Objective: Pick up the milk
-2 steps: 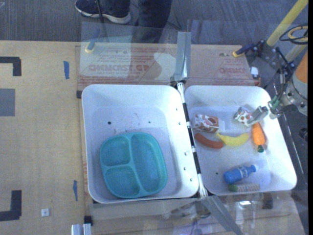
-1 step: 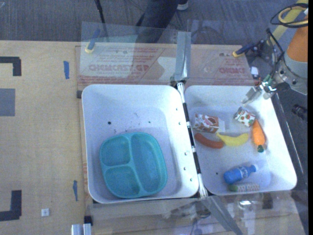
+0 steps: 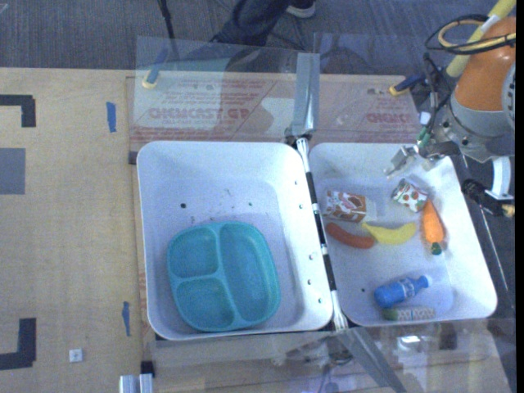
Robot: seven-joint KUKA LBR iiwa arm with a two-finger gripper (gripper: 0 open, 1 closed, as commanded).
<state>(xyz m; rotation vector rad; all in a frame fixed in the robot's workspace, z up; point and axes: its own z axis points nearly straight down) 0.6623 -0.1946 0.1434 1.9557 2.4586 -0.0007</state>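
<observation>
The milk (image 3: 409, 195) is a small white carton with red and green print, lying in the right bin (image 3: 467, 252) near its far right corner. My gripper (image 3: 407, 161) hangs just beyond the carton, over the bin's far edge, a little above it. Its metal fingers look spread open with nothing between them. The carton is apart from the fingers and in full view.
An orange carrot (image 3: 432, 226) lies right beside the milk. A banana (image 3: 391, 233), a red sausage-shaped item (image 3: 350, 237), a brown and white carton (image 3: 345, 205) and a blue bottle (image 3: 401, 290) share the right bin. The left bin (image 3: 164, 178) holds a teal divided plate (image 3: 222, 276).
</observation>
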